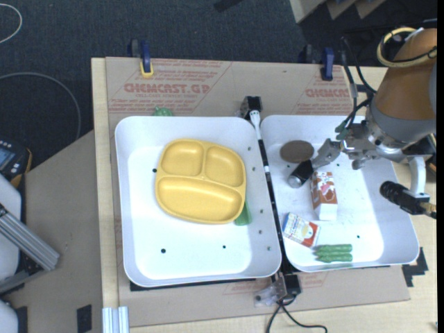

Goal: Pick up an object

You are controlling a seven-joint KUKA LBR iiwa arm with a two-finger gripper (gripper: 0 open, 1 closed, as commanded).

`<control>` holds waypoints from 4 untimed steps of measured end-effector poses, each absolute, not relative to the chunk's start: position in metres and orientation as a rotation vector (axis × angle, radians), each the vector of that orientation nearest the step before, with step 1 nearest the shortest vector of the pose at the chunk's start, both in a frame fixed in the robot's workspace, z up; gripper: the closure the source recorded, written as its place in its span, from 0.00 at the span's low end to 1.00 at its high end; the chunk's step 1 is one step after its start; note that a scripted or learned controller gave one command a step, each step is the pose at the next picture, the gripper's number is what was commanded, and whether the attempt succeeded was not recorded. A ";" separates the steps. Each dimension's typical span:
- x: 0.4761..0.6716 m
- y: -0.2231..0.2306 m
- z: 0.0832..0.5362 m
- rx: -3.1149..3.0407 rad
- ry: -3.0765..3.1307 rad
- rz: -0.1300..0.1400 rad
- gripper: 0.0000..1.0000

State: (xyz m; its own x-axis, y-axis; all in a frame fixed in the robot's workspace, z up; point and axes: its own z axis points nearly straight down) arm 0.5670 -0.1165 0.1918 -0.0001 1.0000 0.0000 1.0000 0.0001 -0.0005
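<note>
A dark blue-grey carpeted floor [62, 26] surrounds the pale wooden bench top [208, 82]. Thin white cables [41, 82] loop across it at the far left. Two blue clamps [144, 53] grip the bench's far edge.

Green item [241, 216] mostly hidden under yellow plate [201, 180]; perhaps toy.

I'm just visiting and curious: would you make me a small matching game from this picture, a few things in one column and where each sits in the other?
Things:
1. yellow plate
2. brown disc
3. green pods
4. red and white carton

Places:
A. right bin, near front edge
B. left bin
C. right bin, middle
D. right bin, far left corner

Pairs: 1-B, 2-D, 3-A, 4-C
</note>
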 end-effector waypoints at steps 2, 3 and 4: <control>0.482 -0.048 0.229 -2.218 -2.229 -0.007 0.00; 0.483 -0.050 0.235 -2.224 -2.224 -0.004 1.00; 0.499 0.040 0.315 -2.211 -2.239 -0.016 1.00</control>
